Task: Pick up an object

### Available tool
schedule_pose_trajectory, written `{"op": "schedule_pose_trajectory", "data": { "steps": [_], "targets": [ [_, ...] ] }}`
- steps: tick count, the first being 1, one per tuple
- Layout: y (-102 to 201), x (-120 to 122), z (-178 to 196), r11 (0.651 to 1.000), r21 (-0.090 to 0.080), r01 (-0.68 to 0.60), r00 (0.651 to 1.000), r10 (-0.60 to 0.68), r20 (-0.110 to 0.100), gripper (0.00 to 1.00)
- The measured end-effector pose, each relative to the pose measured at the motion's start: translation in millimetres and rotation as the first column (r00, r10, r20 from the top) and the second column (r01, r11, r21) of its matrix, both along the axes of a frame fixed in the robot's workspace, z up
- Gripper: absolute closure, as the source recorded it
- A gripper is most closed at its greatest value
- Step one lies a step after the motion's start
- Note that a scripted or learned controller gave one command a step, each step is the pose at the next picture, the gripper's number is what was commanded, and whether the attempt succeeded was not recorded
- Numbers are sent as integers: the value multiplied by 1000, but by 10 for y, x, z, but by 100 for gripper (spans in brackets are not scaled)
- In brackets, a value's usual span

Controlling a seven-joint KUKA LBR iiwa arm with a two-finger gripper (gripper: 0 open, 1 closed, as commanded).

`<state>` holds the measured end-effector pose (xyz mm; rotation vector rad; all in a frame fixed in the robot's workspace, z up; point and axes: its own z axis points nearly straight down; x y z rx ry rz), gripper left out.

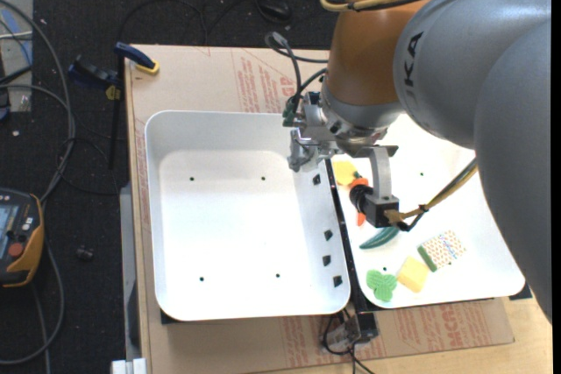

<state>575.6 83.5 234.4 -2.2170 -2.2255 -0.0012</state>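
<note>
— So, is any writing readable?
— The letters "KA" on the grey arm [491,57], beside its orange band [372,39]. The red print on the cardboard [230,70] under the bins is illegible.
— And the gripper [307,151]?
— It's over the wall where the left bin [154,188] and right bin [495,263] meet, towards the far side. I cannot tell whether it is spread or closed.
— And the objects?
— All are in the right bin. A yellow piece [344,171] and an orange piece [358,185] lie just right of the gripper. A green pod [379,238], patterned sponge [441,250], yellow block [411,274] and green leaf shape [381,283] lie nearer.

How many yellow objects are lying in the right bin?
2: one yellow piece under the arm, one yellow block near the front edge. The arm may hide others.
</note>
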Motion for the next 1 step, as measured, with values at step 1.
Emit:
{"op": "schedule_pose_trajectory", "data": {
  "steps": [1],
  "targets": [
    [-20, 3, -5, 1000, -1, 3, 1000, -3, -1, 0]
  ]
}}
